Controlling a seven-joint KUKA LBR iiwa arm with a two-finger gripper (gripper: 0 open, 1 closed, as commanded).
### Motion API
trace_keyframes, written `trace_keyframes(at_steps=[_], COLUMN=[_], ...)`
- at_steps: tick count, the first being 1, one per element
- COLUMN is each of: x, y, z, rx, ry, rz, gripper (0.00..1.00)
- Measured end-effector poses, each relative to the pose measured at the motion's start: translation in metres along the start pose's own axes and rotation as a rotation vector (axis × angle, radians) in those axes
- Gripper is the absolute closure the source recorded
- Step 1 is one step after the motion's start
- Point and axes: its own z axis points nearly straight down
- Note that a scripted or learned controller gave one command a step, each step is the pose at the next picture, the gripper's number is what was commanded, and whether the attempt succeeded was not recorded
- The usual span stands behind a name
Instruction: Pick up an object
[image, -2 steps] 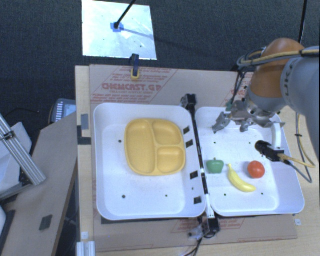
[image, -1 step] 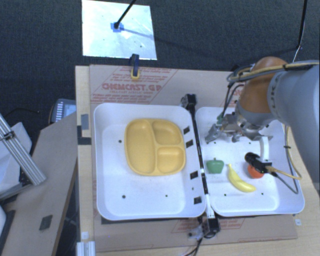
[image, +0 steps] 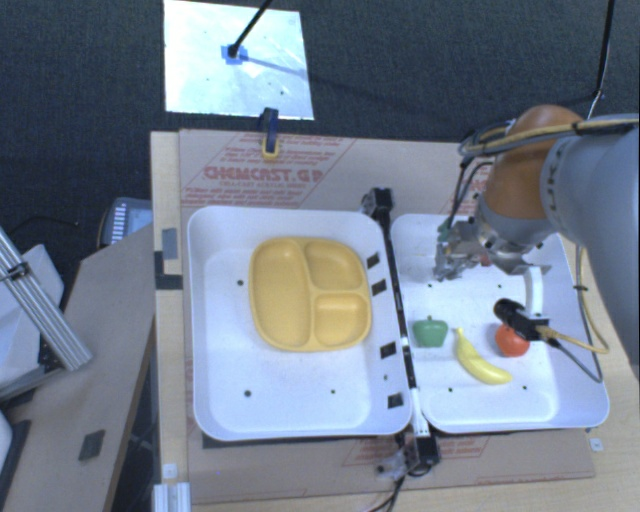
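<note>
Overhead slanted view of a counter (image: 170, 180) with two white bins. The left bin (image: 215, 300) holds a yellow divided plate (image: 308, 292). The right bin (image: 570, 395) holds a green pepper (image: 430, 332), a yellow banana (image: 480, 360) and a red tomato (image: 512, 341), close together. The gripper (image: 452, 262) hovers near the bin's far left corner, apart from them; whether it is spread cannot be told. The toys look light, hard and smooth; the banana's narrow middle seems the easiest hold.

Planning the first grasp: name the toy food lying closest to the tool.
The green pepper, left of the banana and tomato, lies nearest the tool.
</note>
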Motion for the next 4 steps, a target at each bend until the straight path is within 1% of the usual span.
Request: trace_keyframes(at_steps=[1,2,3,4], x=[-0.009,-0.009,0.05,0.099], y=[-0.001,0.001,0.007,0.006], z=[-0.05,-0.104,-0.115,-0.122], rx=[-0.002,-0.003,0.0,0.001], ry=[0.0,0.0,0.003,0.002], rz=[0.0,-0.004,-0.01,-0.01], gripper=[1.0,1.0,1.0,1.0])
